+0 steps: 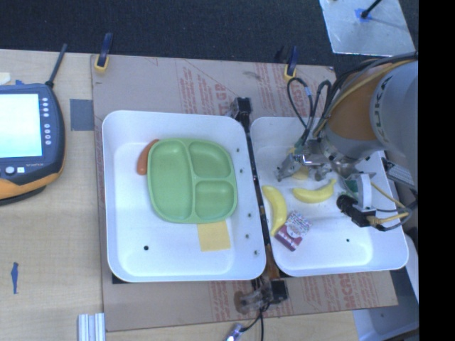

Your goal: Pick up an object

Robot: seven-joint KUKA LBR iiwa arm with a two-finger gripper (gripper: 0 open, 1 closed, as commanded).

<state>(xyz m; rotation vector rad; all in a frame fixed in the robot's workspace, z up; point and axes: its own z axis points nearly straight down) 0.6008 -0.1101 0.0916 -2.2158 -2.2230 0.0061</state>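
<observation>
camera view: arm's in over the right bin (384, 261), gripper (307, 168) low near its back-left area, can't tell if the claw's released or clenched. small banana (313, 193) just in front of it, bigger banana (276, 206) by the bin's left wall w/ a snack packet (293, 231) at its tip. left bin (121, 190): green tray (192, 181), yellow card (214, 236) at front edge.

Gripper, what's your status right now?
Gripper low in right bin. Nothing seen held. Bananas just below it, packet nearby.
</observation>
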